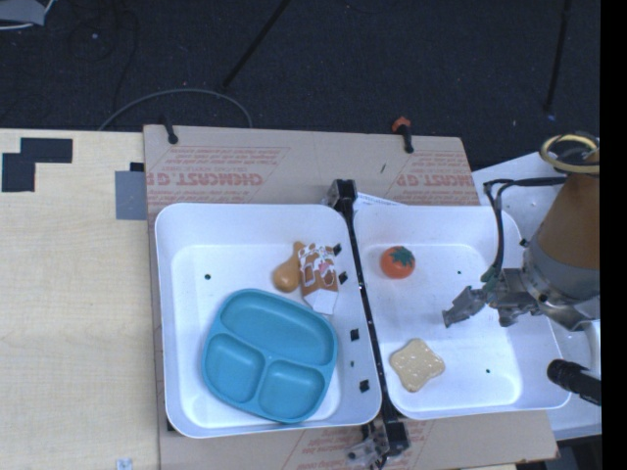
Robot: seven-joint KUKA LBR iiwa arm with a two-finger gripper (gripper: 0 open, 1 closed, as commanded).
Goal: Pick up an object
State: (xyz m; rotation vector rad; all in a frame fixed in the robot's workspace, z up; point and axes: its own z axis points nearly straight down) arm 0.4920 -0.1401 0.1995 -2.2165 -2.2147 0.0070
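White right bin (490, 385) serves as landmark: the gripper (462, 309) hangs inside it toward its right wall, nothing visibly held and its spread indiscernible, likely staging a grasp on the cracker (417, 363) at the bin's near-left or the tomato (397, 261) far-left.

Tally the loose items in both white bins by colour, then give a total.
Blue: 1, the blue plastic divided plate
Orange-red: 1, the round orange-red toy tomato
Tan: 1, the tan square cracker
Brown and white: 1, the brown and white patterned toy
Total: 4
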